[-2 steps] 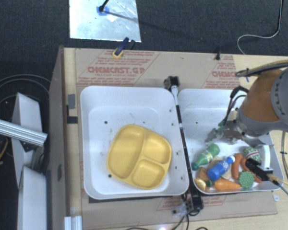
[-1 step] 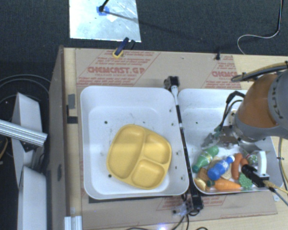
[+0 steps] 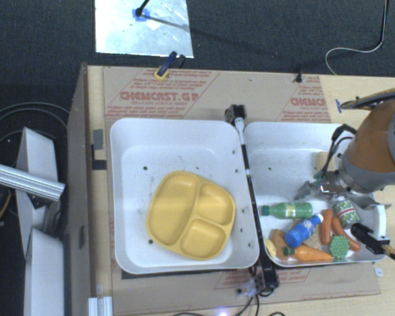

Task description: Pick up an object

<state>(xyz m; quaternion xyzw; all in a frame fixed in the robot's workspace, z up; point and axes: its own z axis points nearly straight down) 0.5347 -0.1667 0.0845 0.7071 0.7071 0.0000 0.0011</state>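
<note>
The tool (image 3: 314, 188) hangs low in the right bin (image 3: 283, 143), just above the green bottle (image 3: 287, 210). I cannot tell its grasp state. A yellow tray (image 3: 191, 214) lies in the left bin (image 3: 138, 143).

Green bottle (image 3: 288, 210): lies on its side in the right bin (image 3: 283, 151), white cap pointing left.
Blue bottle (image 3: 302, 231): tilted, just near of the green one.
Carrots: one (image 3: 312, 254) flat along the bin's near edge, two more (image 3: 328, 226) angled to the right.
Green-labelled can (image 3: 346, 210): far right, beside the carrots.
Green textured piece (image 3: 339, 247): near right corner.
</note>
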